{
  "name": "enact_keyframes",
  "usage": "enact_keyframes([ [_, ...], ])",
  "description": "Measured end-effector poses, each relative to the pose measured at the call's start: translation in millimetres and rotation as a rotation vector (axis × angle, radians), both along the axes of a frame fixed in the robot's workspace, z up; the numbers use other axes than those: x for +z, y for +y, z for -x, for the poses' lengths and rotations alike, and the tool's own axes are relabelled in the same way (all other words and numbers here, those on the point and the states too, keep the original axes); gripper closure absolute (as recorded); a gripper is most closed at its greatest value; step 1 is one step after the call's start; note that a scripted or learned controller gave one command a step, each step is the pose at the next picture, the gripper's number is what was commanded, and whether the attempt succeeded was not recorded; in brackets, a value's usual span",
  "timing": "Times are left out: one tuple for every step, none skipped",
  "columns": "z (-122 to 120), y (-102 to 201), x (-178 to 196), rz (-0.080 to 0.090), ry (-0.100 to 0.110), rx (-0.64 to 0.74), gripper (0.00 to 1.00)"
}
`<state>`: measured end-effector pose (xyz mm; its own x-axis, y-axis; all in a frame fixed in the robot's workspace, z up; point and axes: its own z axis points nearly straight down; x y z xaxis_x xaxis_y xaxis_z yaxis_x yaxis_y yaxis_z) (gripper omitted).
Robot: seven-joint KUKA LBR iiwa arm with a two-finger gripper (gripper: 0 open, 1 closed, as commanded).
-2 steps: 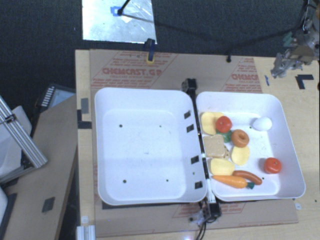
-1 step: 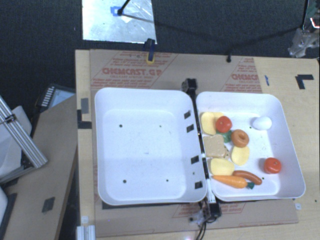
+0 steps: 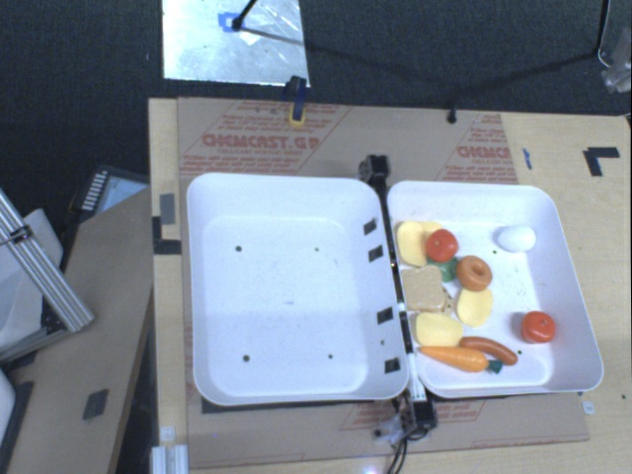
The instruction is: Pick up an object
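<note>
Here, everything worth picking lies in the right-hand shallow white plastic bin (image 3: 568, 265), the one on the 3 o'clock side of the worktop (image 3: 247, 136), which is the side the arm reaches in from.

Nearest the camera, at the bin's 7 o'clock, an orange toy carrot with a green tip (image 3: 456, 358) lies with its long axis running from 9 to 3 o'clock. A reddish-brown toy sausage (image 3: 489, 349) lies touching or just beside it, almost parallel. A pale yellow rounded piece (image 3: 437, 329) sits just behind the carrot.

At the bin's 4 o'clock, a small red toy tomato (image 3: 537, 327) stands apart from the rest, with bare floor around it. I judge it the easiest target, since the jaws could close on it from any direction without nudging a neighbour.

Farther back, around the bin's 9 to 10 o'clock, the things crowd together: a tan square slice of toy bread (image 3: 425, 289), a brown ring doughnut (image 3: 474, 273) and a second red tomato with a green stalk (image 3: 441, 244).

Farthest back, at 1 o'clock, a white toy egg (image 3: 514, 238) lies well apart from the others and makes a second clear choice.

The left-hand white bin (image 3: 286, 294) lies at 9 o'clock of all this. Whether the jaws are spread or pressed together cannot be told.
</note>
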<state>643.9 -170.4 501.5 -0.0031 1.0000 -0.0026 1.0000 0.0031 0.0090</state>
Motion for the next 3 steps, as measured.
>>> enact_keyframes([
  [-9,-37,36,0.001,0.002,-0.002,1.0],
  [-25,-35,34,0.0,0.004,0.002,1.0],
  [2,-36,34,-0.002,0.007,-0.002,1.0],
])
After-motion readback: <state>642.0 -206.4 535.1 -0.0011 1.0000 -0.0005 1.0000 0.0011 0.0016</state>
